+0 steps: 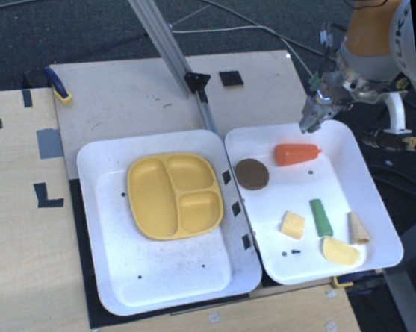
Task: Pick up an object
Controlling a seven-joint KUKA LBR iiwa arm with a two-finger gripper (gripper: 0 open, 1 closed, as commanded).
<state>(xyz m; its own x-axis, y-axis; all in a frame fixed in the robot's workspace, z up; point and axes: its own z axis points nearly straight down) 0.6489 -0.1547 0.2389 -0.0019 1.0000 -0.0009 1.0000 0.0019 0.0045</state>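
The end effector [313, 121] is hanging over the bin's far edge, near the orange carrot [296, 153]. I cannot tell its state. It is sitting off to one side, so it might miss or bump the rim.

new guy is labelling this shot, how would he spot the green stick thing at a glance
Go to the right white bin, the one without the yellow divided plate. In its near half, the green stick lies between a pale yellow cube and a tan cone. It is the only green, narrow piece there.
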